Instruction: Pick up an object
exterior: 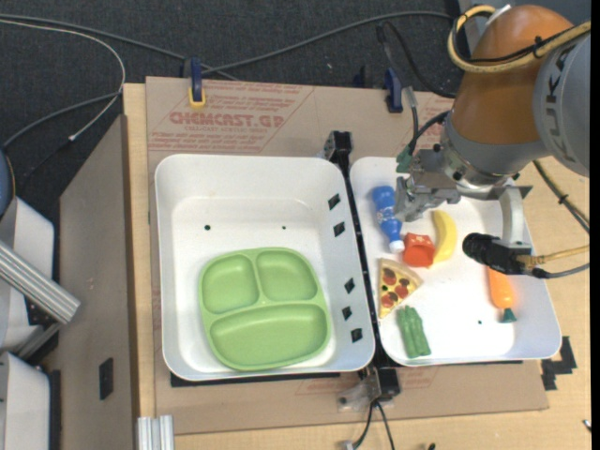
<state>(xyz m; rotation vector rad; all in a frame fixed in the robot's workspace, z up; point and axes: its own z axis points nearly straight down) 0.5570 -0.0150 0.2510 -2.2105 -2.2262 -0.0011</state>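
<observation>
My gripper (412, 204) hangs low over the far part of the right bin (469, 345), under the grey and orange wrist. Just to its left lies a blue bottle (382, 204) with a white cap. A red block (419, 250) sits just in front of the gripper, and a yellow banana (444, 235) lies to its right. Closer to the front are a pizza slice (396, 284), a green pickle-like toy (412, 332) and an orange carrot (502, 291). I see nothing held in the gripper.
The left bin (178, 251) holds a green divided plate (265, 306) at its front. A black divider strip (352, 242) with clips runs between the bins. Both bins rest on a cardboard sheet (234, 111) clamped at the back.
</observation>
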